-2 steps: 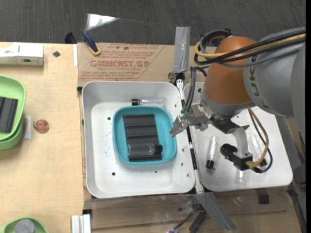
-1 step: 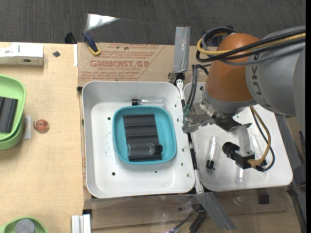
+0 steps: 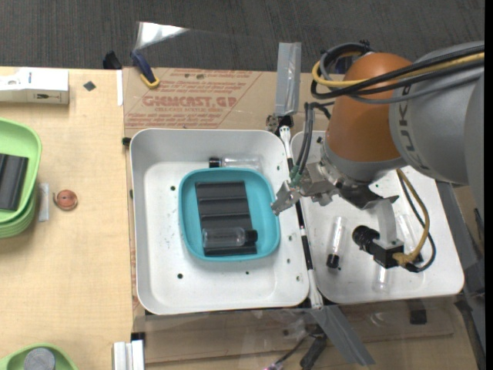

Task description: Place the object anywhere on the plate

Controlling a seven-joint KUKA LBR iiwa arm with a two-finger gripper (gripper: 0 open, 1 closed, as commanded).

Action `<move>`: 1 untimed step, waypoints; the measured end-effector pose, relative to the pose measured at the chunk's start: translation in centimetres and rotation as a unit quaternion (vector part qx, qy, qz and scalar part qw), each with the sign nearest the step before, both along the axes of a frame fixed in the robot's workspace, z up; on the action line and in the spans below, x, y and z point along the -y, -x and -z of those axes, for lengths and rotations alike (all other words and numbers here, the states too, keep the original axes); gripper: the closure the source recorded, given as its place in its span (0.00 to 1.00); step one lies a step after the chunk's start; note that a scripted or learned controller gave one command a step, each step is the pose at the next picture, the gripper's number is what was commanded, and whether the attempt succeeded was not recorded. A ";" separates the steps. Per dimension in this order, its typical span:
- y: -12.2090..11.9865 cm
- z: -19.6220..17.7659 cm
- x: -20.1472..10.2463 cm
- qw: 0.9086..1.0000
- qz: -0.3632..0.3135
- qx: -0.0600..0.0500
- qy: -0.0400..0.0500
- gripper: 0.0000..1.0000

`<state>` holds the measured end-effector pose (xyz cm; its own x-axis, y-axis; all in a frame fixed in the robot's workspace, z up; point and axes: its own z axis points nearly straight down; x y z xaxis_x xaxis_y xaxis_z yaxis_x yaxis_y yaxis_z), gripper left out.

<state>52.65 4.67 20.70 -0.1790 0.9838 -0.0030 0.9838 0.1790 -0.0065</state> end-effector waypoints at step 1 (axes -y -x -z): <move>-0.1 -0.8 0.2 1.000 0.002 -0.001 0.001 1.00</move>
